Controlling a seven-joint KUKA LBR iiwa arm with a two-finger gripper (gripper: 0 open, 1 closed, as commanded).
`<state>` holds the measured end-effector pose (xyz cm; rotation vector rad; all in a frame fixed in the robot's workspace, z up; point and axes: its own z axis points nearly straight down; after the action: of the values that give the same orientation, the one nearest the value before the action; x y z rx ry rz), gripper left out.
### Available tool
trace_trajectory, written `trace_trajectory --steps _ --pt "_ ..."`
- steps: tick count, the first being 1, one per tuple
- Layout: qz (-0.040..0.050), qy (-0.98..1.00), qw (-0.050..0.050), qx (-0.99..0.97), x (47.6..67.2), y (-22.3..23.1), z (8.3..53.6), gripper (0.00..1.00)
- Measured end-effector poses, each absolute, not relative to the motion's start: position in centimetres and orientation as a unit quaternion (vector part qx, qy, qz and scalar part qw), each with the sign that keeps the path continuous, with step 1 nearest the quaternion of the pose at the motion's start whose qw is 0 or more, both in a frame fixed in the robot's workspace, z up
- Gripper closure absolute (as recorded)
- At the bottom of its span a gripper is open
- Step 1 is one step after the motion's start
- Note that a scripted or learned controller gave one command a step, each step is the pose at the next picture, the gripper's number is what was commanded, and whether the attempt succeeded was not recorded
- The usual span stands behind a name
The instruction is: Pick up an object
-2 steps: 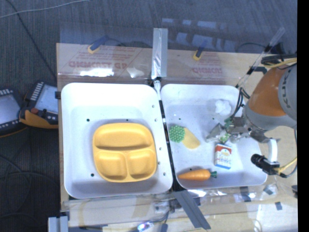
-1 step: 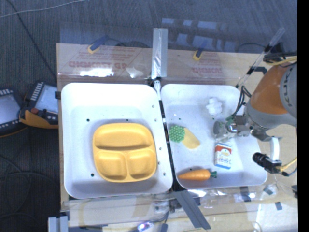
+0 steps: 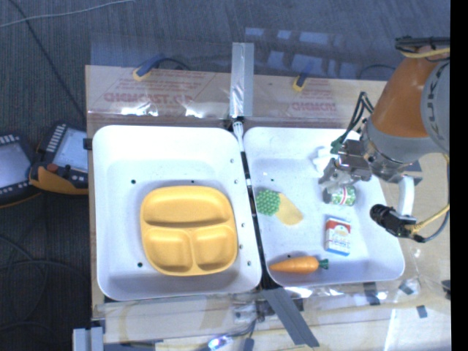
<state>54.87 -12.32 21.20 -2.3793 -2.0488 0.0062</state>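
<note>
Gripper (image 3: 338,185) down in right bin (image 3: 380,258), over small green-and-white object (image 3: 341,195); finger state impossible to tell. Carrot (image 3: 296,265) near, carton (image 3: 338,236) beside.

The scene is evenly and brightly lit from above. Glare is thrown off the clear plastic sheet (image 3: 219,97) behind the bins and off the white bin (image 3: 110,159) walls. Only soft, short shadows are cast. Fine detail is slightly blurred throughout, with mild softness toward the edges.
</note>
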Motion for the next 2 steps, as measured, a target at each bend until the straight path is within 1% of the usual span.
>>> trace_trajectory --steps 1,2 --pt "0.0021 -0.652 0.001 -0.758 54.9 -12.3 21.2 0.00" --pt "0.0029 -0.631 0.002 -0.776 52.4 -17.6 12.9 0.00"
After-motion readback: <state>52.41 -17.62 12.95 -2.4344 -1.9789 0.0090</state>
